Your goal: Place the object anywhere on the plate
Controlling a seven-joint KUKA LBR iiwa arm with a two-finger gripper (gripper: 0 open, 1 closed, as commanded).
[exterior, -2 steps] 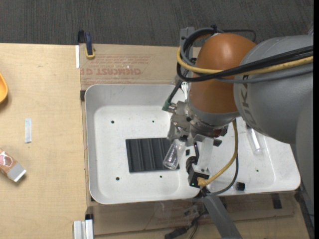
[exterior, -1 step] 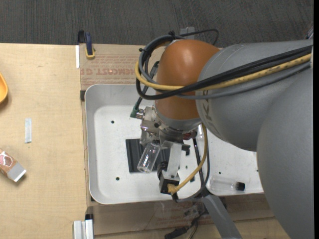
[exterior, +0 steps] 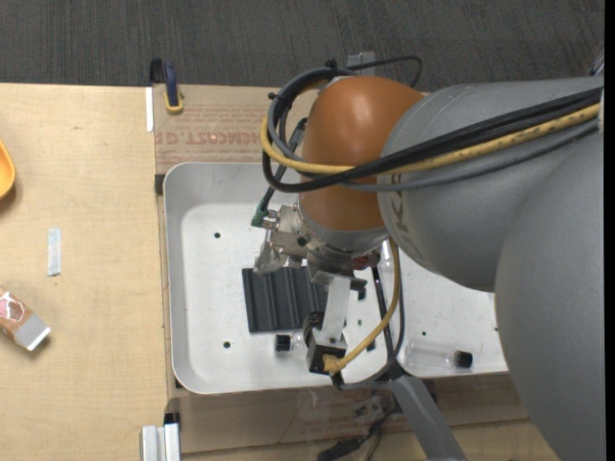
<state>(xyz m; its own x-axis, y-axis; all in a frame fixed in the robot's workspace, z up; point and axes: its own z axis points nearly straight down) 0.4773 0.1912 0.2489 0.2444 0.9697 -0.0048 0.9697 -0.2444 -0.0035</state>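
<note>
Grey carpet (exterior: 288, 17) runs across the top. Below it is a pale wood bench (exterior: 86, 200) w/ a white bin (exterior: 192, 257) abt mid-frame. Brown cardboard (exterior: 216, 131) w/ red print sits behind the bin's far edge, w/ a blue clamp (exterior: 171, 84) at its left corner. Arm (exterior: 480, 181) reaches in from the right, grey w/ an orange band (exterior: 356, 133), and covers most of the bin's right side. Black & yellow cables (exterior: 288, 157) loop round the band. Gripper (exterior: 277, 255) hangs over the bin's centre, pointing down; how wide it stands can't be told, since the wrist blocks it. Slab (exterior: 274, 301), dark & ribbed, lies flat on the bin floor directly below the gripper. Can't tell whether they touch or are just apart, nor whether it's held. Small bit (exterior: 282, 342), black, is on the floor just below the slab, apart from it. Second bit (exterior: 463, 359), also black, is on white floor further right, near the arm; which bin is unclear. Two dark holes (exterior: 217, 236) dot the bin floor left of the slab. On the bench left of the bin are a thin pale strip (exterior: 54, 253), a red-and-white packet (exterior: 21, 321) near the frame's left edge, and an orange thing (exterior: 5, 173) cut off by that edge. All three are well apart from the bin.
</note>
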